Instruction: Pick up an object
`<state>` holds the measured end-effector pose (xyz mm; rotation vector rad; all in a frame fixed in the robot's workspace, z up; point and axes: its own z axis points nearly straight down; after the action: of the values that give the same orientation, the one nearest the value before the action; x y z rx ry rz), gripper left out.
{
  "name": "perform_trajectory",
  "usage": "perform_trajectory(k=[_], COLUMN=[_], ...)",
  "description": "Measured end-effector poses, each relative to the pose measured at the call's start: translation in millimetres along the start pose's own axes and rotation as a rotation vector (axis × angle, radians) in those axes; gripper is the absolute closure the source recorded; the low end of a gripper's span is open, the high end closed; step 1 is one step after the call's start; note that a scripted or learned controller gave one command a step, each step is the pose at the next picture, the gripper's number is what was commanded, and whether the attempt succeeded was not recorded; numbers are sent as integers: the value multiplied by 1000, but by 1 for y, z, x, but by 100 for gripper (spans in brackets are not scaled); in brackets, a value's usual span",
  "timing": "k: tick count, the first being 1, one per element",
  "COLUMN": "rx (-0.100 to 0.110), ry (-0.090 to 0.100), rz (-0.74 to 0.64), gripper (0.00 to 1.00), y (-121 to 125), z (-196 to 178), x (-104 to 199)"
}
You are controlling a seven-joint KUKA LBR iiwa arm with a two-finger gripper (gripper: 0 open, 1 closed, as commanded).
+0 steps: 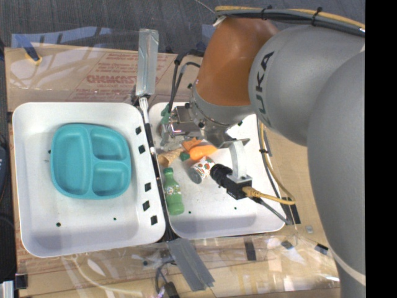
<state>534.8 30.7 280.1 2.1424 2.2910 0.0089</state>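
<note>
The two-finger gripper (177, 129) hangs low over the upper left part of the right-hand shallow white bin (260, 219), close to the divide between the two bins. Its metal body is seen from above and mostly covered by the wrist, so whether it is wide, narrow or holding anything cannot be told. Above it rises the grey KUKA arm with its orange band (239, 54), which hides the upper right part of that bin. A black connector with a yellow cable (239, 187) juts from the wrist over the middle of the bin.

Just beside the tool, toward the bin's middle, lies a cluster of small objects. An orange carrot-shaped toy (200, 149) lies just below and right of the gripper body; it seems to lie loose, though contact with the tool cannot be made out. Next to it, a little lower, a small cylindrical can with a printed label (200, 169) lies tilted on its side. A small green piece (185, 156) sits to the left of the carrot. A green plastic bottle (172, 192) lies along the bin's left wall, below the tool and apart from it.

The left-hand shallow white bin (37, 228) holds a teal plastic divided plate (90, 160), lying flat and well apart from the gripper.
</note>
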Motion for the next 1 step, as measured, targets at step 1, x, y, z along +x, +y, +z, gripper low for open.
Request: perform_trajectory(k=[1], rx=[5], ry=[-2], rz=[-66], gripper=[100], y=[-2], z=[-44], x=[-93])
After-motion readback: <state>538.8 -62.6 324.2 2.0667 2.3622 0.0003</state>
